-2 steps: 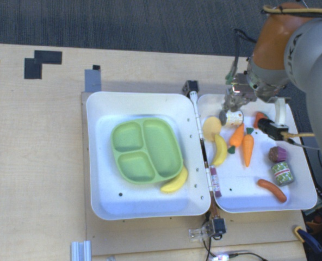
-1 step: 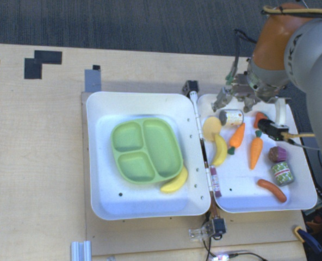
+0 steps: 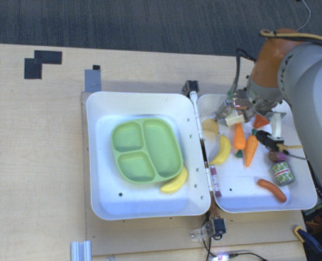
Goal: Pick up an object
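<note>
My gripper (image 3: 233,112) hangs low over the far end of the right bin (image 3: 297,203), under the arm's orange band. A small pale block (image 3: 234,120) lies right at its tip; whether it is gripped is hidden. Just below lie two orange carrots (image 3: 240,137) (image 3: 250,150) and a yellow banana (image 3: 222,150). A pale yellow piece (image 3: 210,126) sits to the gripper's left by the bin wall. A small red piece (image 3: 261,122) is on its right.
Nearer in the right bin are a red sausage (image 3: 272,190), a green patterned can (image 3: 282,173) and a purple piece (image 3: 277,157). The left bin (image 3: 98,200) holds a green divided plate (image 3: 147,151) with a second banana (image 3: 174,181) at its corner.
</note>
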Controlling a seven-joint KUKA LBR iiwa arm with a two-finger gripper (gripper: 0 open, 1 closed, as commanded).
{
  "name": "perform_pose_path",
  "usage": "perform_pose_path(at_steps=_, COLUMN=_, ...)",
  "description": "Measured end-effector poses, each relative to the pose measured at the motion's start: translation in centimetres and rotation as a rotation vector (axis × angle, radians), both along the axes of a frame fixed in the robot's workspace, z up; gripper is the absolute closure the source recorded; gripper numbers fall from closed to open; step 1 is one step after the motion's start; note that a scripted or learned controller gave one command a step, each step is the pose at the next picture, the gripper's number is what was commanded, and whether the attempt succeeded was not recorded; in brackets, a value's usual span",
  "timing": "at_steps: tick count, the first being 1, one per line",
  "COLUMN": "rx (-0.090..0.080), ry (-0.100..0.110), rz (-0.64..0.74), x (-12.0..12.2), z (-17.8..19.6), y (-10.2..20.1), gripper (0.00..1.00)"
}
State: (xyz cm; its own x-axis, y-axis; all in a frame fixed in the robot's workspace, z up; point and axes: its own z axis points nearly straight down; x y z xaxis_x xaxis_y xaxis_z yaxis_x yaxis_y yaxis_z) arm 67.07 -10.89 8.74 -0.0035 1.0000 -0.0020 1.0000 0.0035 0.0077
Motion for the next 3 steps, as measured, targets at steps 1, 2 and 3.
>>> perform_pose_path(at_steps=1, rx=-0.001, ry=-0.006, rz=0.005, x=0.2, z=1.3, y=0.1, gripper=1.0)
perform_pose_path(at_steps=2, rx=0.003, ry=0.001, rz=0.003, x=-0.1, z=9.9, y=6.9, gripper=1.0)
perform_pose_path(at_steps=3, rx=0.004, ry=0.002, rz=0.003, x=-0.2, z=18.4, y=14.6, gripper=1.0)
